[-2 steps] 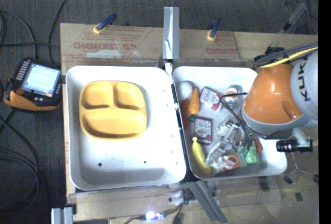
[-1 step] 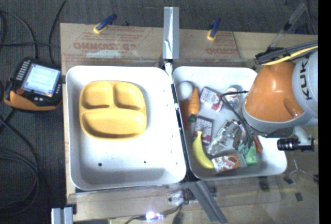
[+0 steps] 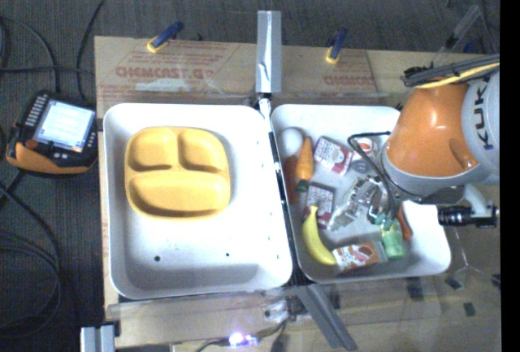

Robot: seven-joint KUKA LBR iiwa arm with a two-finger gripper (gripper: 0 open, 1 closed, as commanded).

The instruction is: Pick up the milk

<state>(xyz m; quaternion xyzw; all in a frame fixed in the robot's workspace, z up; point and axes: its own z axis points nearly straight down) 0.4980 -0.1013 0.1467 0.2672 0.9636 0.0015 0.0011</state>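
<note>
Dark carpet is surrounding the table point(image 3: 236, 66), and we are looking down on two white bins sitting side by side on it. We are seeing a yellow divided plate point(image 3: 179, 171) lying in the left bin point(image 3: 122, 261). Over the right bin point(image 3: 431, 257), our tool point(image 3: 363, 202) is hanging among the clutter; whether it is gripping anything we cannot tell. We are finding the milk point(image 3: 331, 154) near that bin's far edge, just beside a carrot point(image 3: 304, 161), while a banana point(image 3: 315, 236) is lying toward the near edge.
</note>
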